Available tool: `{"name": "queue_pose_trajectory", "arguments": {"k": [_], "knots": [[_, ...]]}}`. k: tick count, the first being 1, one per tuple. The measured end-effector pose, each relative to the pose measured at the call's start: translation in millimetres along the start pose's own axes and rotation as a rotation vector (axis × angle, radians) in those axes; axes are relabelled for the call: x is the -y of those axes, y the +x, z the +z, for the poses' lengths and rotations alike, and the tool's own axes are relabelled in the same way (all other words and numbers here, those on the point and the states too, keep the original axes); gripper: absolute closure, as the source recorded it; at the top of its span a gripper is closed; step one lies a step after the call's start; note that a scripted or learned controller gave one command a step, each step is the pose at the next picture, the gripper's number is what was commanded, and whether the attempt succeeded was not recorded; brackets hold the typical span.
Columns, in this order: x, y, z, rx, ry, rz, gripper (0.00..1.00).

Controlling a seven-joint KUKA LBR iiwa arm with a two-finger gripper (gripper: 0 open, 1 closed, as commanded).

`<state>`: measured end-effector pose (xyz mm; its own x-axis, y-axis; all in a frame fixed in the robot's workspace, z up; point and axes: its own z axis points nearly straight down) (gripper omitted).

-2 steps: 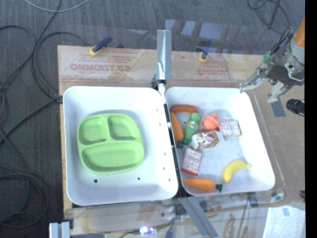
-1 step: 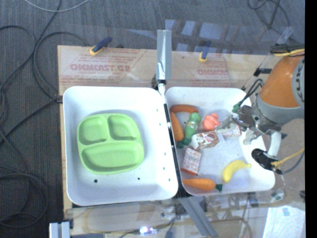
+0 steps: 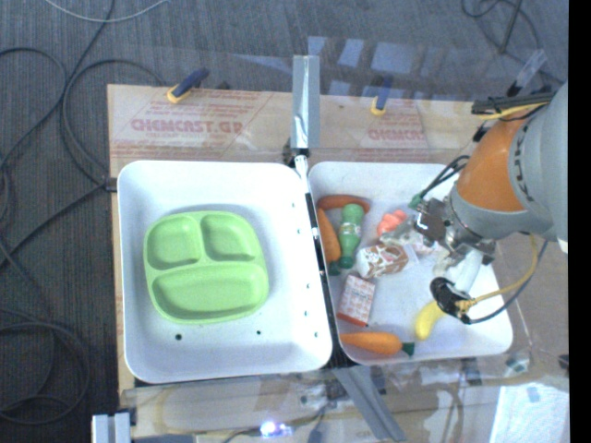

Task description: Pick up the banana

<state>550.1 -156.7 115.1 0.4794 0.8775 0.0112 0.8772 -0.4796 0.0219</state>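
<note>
- The left bin (image 3: 277, 340) is big and white. It sits close beside the right bin.
- The right bin (image 3: 482, 335) is white too and has lots of small things in it.
- The robot arm (image 3: 503, 178) is grey and orange. It comes in from the right, over the right bin.
- A green plate (image 3: 208, 266) with three parts lies in the middle of the left bin.
- The gripper (image 3: 451, 247) hangs over the right side of the right bin. I cannot tell how wide it is open or if it has hold of anything.
- A carrot (image 3: 371, 342) lies at the near edge of the right bin.
- A red and white packet (image 3: 357, 300) lies just beyond that carrot.
- A green bottle (image 3: 350, 233) lies at the far left of that bin.
- The banana (image 3: 427, 321) is small and yellow. It lies in the near right part of the right bin, right of the carrot and a bit nearer than the gripper.
</note>
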Motion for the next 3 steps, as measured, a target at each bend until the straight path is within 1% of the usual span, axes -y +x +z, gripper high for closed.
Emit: {"name": "queue_pose_trajectory", "arguments": {"k": [1, 2, 3], "knots": [[-18.6, 59.2, 21.6, 0.011, 0.008, -0.005, 0.00], [-9.9, 108.1, -66.4, 0.019, 0.023, 0.143, 0.00], [16.0, 16.2, -87.2, 0.018, 0.024, 0.173, 0.00]]}}
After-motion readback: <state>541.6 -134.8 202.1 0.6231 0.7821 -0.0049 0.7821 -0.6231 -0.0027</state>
